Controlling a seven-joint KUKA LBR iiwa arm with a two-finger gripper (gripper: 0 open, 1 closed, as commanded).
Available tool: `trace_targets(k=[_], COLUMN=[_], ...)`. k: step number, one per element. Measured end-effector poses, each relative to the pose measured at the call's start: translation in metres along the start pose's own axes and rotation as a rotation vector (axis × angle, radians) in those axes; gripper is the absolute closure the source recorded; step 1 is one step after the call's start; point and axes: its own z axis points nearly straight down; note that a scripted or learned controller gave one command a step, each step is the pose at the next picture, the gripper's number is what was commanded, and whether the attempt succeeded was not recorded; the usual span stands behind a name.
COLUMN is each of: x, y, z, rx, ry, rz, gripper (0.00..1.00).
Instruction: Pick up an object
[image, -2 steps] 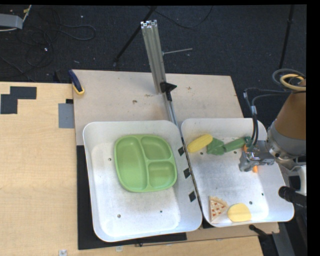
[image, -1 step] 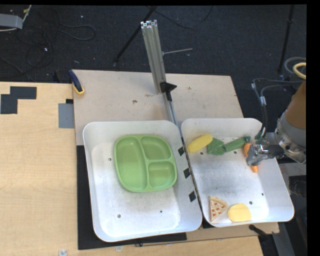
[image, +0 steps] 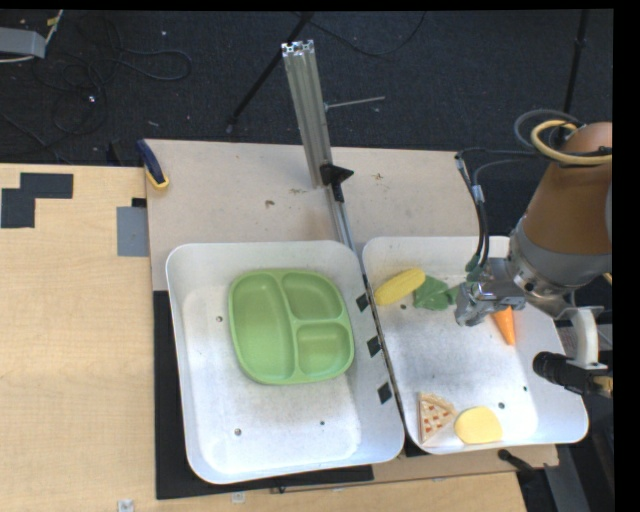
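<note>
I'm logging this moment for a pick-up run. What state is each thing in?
Plate: flat in the left bin, compartments bare.
Corn: lying in the right bin, beside the green toy.
Carrot: lying by the gripper.
Pizza slice: flat, next to the yellow piece.
Gripper: low over the right bin.

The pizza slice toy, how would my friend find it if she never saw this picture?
Look at the right white bin, then go to its near edge. The pizza slice lies there, just left of a round yellow piece. It is the only flat triangle, pale with red spots, while the corn, the green leafy piece and the carrot lie farther back, by the gripper.
</note>
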Motion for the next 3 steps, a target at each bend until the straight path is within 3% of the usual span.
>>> trace_targets(k=[3], x=[0.138], y=[0.012], z=[-0.005], rx=[0.000], ry=[0.000], rz=[-0.001], gripper=[1.00])
